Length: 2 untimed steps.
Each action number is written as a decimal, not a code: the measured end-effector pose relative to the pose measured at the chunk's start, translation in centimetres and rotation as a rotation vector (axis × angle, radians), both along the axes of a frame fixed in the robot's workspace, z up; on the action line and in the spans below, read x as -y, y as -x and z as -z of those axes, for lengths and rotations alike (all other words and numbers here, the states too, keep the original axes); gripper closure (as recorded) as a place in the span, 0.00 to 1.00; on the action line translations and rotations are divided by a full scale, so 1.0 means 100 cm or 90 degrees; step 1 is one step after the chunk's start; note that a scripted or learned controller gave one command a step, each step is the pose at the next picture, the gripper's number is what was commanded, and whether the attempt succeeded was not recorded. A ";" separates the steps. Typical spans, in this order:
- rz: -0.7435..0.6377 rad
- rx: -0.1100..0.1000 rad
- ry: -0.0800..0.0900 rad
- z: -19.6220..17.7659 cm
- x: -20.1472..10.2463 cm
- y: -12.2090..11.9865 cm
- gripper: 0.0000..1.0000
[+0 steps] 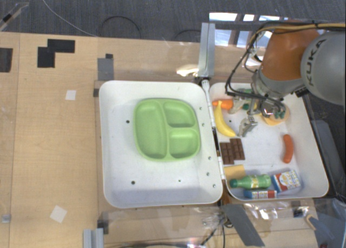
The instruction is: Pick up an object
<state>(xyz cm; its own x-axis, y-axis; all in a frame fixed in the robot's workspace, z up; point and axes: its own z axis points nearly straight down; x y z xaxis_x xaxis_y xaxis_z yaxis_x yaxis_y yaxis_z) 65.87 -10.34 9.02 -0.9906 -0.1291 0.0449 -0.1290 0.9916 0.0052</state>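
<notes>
The pale wooden bench (48,149) carries two shallow white plastic bins side by side. The left white bin (116,182) holds a light green divided plastic plate (166,129) with three compartments, lying flat near its middle. The grey arm with its orange band (286,52) reaches in from the right above the far end of the right white bin (319,179). Its metal pincer (248,127) hangs low over the bin floor, just right of a yellow toy banana (223,124); its fingers look parted with nothing between them. Along the bin's near wall lie a green bottle with a yellow cap (250,181), and beside it a small white carton with coloured print (286,181). A brown chocolate bar with scored squares (232,150) lies below the banana, against the left wall. A red-orange toy sausage (287,148) lies near the right side, well apart from the pincer. A small orange carrot-like piece (223,103) sits at the banana's top end.
</notes>
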 end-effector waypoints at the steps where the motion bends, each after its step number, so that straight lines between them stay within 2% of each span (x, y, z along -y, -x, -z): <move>1: 0.064 0.038 0.001 -0.001 0.007 0.090 0.00; 2: 0.077 0.039 0.001 0.001 -0.001 0.040 0.00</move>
